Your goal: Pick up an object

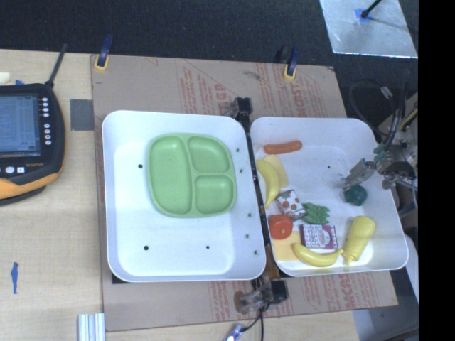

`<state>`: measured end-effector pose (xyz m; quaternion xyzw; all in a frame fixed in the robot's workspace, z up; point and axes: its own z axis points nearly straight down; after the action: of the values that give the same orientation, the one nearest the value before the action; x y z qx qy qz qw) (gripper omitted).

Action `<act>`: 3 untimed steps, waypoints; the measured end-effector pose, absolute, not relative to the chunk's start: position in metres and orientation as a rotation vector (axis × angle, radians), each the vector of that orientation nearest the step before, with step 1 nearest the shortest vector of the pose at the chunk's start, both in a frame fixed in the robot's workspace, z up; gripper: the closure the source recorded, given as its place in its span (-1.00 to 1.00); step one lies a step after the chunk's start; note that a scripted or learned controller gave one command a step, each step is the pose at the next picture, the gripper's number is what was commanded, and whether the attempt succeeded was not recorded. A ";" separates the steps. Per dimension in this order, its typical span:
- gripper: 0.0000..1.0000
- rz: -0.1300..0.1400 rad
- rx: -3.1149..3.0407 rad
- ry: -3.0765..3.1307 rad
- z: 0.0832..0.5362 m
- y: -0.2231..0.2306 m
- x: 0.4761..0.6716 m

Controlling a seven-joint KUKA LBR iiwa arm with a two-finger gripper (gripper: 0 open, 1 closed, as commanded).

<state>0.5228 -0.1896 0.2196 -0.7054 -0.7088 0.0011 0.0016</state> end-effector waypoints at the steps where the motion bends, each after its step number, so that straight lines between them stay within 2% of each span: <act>1: -1.00 0.005 -2.211 -2.227 0.169 -0.100 0.531; 2: -1.00 0.000 -2.217 -2.230 0.094 -0.103 0.507; 3: 1.00 0.005 -2.219 -2.235 0.105 -0.107 0.508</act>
<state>0.5078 -0.1068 0.1050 -0.7045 -0.7097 0.0017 -0.0039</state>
